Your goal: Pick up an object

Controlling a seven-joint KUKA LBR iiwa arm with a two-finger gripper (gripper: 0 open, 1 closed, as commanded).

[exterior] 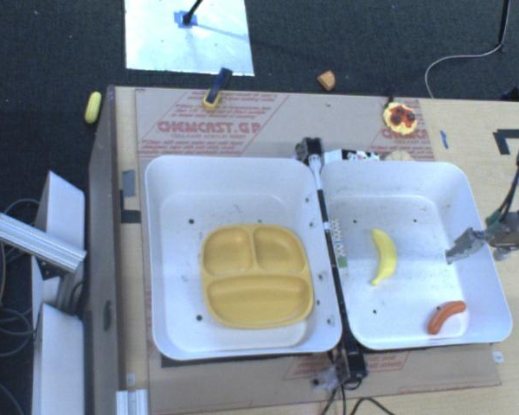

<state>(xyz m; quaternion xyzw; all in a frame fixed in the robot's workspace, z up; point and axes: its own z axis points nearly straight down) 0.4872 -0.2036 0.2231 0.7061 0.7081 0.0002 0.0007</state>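
Gripper (461, 247) hovers at right bin's (480, 199) edge; banana (383, 256) apart.

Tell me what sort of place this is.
Probably a robotics lab bench: two shallow white plastic bins holding a toy yellow banana and a yellow divided plate, with a grey gripper reaching in.
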